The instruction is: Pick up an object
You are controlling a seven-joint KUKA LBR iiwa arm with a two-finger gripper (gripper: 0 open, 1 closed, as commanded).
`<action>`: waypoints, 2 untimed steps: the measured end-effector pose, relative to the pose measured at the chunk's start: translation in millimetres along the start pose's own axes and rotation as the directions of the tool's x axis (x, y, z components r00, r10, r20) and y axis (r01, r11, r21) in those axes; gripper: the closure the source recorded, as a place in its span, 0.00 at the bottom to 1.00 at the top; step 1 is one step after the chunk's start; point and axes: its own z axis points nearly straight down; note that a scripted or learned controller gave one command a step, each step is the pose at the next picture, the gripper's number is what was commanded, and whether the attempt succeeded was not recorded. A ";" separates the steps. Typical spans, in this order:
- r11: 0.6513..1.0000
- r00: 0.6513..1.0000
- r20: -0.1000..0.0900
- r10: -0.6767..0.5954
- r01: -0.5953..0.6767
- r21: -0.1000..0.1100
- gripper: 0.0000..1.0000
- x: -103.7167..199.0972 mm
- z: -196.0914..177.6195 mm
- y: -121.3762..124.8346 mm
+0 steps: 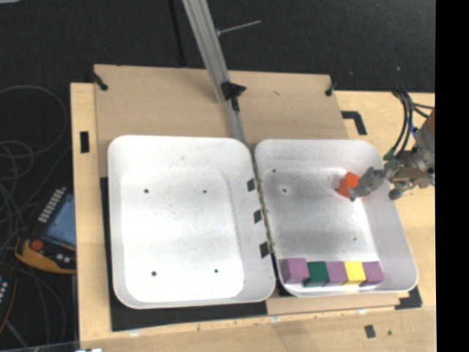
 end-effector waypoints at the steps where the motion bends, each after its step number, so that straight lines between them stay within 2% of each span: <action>1: 1.000 1.000 0.000 -0.009 0.009 -0.004 0.00 33.5 -25.9 48.9; 2: 1.000 1.000 0.000 0.001 -0.001 0.009 0.00 -18.9 68.0 55.0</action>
